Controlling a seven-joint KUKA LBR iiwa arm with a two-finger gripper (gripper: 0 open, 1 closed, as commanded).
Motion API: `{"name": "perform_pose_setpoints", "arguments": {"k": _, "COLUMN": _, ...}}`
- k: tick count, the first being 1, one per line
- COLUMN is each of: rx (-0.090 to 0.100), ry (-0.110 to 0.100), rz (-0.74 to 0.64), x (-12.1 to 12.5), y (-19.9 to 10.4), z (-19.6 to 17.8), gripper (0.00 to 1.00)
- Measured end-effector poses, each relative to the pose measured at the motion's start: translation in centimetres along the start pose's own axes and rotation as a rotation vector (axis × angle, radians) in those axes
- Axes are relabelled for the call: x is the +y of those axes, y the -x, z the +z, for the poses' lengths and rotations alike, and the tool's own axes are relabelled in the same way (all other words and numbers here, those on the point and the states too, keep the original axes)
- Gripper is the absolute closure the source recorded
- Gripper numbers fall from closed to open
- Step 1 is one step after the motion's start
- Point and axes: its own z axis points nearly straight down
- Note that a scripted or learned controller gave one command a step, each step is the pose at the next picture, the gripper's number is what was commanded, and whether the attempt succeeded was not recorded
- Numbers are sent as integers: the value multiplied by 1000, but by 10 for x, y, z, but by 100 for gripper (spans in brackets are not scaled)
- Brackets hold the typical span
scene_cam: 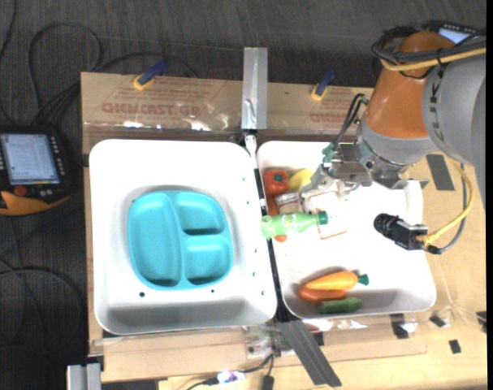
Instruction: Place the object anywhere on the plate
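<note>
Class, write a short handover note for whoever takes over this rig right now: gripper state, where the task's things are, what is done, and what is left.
Gripper: low in the right bin, at its upper left by the pile of toy food; grip state unclear.
Plate: blue, divided, in the left bin, nothing on it.
Objects: green bottle lying across the bins' shared edge; red item and yellow item by the gripper; carrot with a green piece at the right bin's front.
Done: nothing placed.
Left: secure an object, carry it left, set it on the plate.
</note>
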Motion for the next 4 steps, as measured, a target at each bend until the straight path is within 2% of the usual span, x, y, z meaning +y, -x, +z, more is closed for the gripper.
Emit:
{"name": "perform_pose_setpoints", "arguments": {"k": 1, "rx": 4, "ry": 2, "rz": -468, "x": -13, "y": -74, "z": 7, "gripper": 100}}
{"name": "perform_pose_setpoints", "arguments": {"k": 2, "rx": 4, "ry": 2, "rz": -755, "x": -32, "y": -131, "z": 43, "gripper": 100}}
{"name": "perform_pose_setpoints", "arguments": {"k": 3, "rx": 3, "ry": 5, "rz": -1139, "x": -27, "y": -168, "z": 43, "gripper": 100}}
{"name": "perform_pose_setpoints", "arguments": {"k": 4, "rx": 3, "ry": 4, "rz": -1449, "x": -57, "y": -179, "z": 50, "gripper": 100}}
